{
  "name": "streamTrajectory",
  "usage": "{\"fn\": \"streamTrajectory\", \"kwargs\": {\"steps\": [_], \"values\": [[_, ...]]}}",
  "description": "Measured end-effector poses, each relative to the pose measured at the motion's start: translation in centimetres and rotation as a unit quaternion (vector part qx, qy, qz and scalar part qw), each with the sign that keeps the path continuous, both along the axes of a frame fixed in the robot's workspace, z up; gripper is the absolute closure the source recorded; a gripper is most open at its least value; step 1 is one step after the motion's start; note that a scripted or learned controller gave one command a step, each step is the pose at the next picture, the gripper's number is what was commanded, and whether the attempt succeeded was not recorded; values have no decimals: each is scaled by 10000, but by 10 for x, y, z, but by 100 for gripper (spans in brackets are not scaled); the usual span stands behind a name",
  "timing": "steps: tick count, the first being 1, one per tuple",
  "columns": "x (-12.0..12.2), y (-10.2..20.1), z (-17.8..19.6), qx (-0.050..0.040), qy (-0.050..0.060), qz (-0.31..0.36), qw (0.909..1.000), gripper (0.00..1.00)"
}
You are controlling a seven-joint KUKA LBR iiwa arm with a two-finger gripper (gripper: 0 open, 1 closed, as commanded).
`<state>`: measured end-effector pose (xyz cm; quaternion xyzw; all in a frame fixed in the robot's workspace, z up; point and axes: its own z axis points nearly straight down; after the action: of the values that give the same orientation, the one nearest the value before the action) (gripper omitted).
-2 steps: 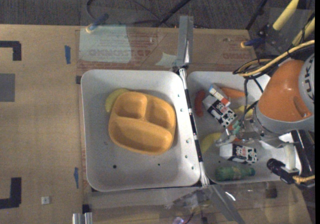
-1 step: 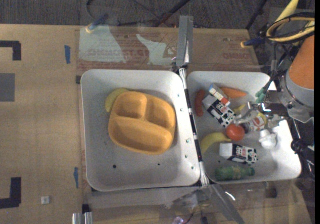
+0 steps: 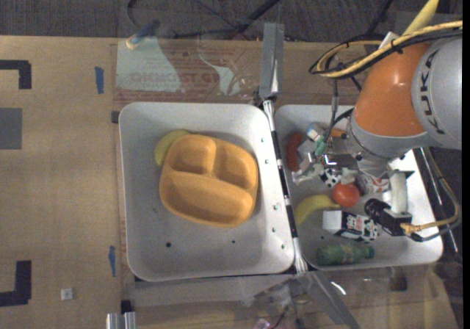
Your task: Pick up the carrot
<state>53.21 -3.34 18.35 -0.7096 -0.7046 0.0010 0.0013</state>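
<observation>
My gripper (image 3: pixel 323 167) hangs low over the upper middle of the right bin (image 3: pixel 429 247), under the arm's orange band. Just below it lies an orange-red rounded piece (image 3: pixel 345 194), partly covered by the wrist. I cannot tell whether this is the carrot. A darker red piece (image 3: pixel 295 148) lies to the gripper's left, by the bin's left wall. Nothing can be seen held by the gripper.
The right bin also holds a yellow banana (image 3: pixel 313 207), a green item (image 3: pixel 345 252), a black-and-white item (image 3: pixel 360 225) and a white piece (image 3: pixel 399 192). In the left bin (image 3: pixel 139 195) an orange divided plate (image 3: pixel 209 179) covers part of a yellow piece (image 3: pixel 166 144).
</observation>
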Motion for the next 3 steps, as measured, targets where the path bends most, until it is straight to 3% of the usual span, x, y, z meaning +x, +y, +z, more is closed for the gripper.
{"fn": "streamTrajectory", "kwargs": {"steps": [1, 2, 3], "values": [[47, 39, 1, -4, -29, 733, 9973, 0], [82, 86, 2, -3, -37, 2062, 9785, 0], [118, 136, -38, -1, -38, 2663, 9639, 0]]}}
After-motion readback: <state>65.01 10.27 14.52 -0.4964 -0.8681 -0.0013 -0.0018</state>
